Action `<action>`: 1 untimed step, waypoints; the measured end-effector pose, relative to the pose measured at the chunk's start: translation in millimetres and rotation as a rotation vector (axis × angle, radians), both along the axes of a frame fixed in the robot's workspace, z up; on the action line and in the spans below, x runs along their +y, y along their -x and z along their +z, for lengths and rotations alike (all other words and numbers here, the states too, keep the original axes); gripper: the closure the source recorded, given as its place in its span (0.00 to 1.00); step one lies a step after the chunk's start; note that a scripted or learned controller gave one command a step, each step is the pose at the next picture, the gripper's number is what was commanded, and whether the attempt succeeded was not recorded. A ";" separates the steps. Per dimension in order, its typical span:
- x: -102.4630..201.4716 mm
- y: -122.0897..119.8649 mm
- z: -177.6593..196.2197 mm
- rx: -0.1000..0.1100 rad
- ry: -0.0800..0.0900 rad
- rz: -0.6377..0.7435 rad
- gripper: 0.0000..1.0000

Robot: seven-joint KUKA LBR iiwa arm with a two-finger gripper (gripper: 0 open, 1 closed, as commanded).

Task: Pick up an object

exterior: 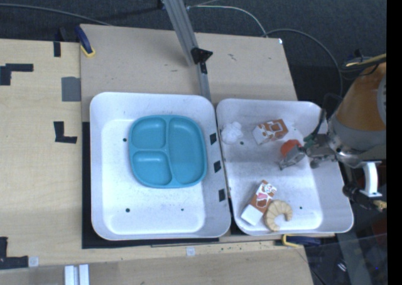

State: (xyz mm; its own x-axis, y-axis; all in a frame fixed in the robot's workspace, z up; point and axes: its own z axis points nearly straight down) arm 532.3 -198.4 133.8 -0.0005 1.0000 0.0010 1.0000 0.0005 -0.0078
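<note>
The claw (295, 157) sits low in the right bin (331, 218), reaching in from that bin's right wall, with its grey fingers (289, 161) pointing left across the white floor. A small red-orange object (289, 147) lies right at the fingertips, touching or nearly touching their upper side. At this size the spread of the claw and whether the red-orange piece is between its tips cannot be told, so no hold can be claimed.

The step in hand looks like the reach or the closing on a target, with the red-orange object the likely candidate, since it is the nearest thing to the tips. Just up and left of it lies a white-and-brown carton (271, 130), and further left a crumpled white lump (232, 132) near the bin's left wall. Toward the front of the same bin a second white-and-brown carton (260, 200) lies beside a tan croissant-shaped piece (278, 212), the two touching; both are well apart from the claw.

The left bin (107, 215) holds a teal divided plate (168, 151), far from the arm's reach at present.

The next move probably calls for centring the tips on the red-orange object, closing firmly, then lifting straight up. The piece is small and rounded, so it may slip aside if the tips meet it off-centre.
</note>
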 end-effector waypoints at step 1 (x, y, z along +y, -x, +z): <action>0.1 -0.1 -46.1 -0.007 0.003 0.000 0.00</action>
State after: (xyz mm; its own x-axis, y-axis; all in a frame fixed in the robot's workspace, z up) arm 532.4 -198.3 87.7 -0.0008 1.0000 -0.0019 1.0000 0.0008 -0.0004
